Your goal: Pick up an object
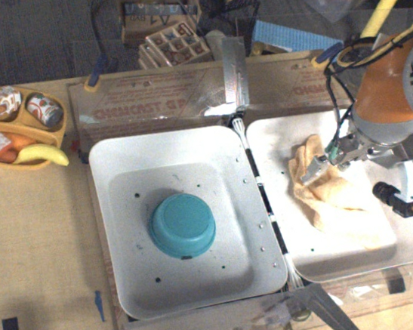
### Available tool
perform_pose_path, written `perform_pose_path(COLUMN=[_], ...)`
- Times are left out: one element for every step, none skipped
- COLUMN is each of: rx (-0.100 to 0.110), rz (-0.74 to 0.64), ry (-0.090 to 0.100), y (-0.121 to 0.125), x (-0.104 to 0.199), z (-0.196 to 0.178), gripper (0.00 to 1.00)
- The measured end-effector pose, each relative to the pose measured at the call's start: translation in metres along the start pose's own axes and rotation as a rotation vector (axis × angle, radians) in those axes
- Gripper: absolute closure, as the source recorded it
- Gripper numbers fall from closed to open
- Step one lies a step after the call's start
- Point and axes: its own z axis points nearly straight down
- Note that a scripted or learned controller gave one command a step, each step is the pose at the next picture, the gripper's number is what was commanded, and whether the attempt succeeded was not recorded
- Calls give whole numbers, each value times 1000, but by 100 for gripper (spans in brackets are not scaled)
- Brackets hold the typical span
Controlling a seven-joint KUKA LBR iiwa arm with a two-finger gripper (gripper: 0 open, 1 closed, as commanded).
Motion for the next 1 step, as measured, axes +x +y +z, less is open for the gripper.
perform_pose_path(rx=[7], rz=[-68], ry=[2], y=[-36], x=[-10], z=[19], gripper=[0])
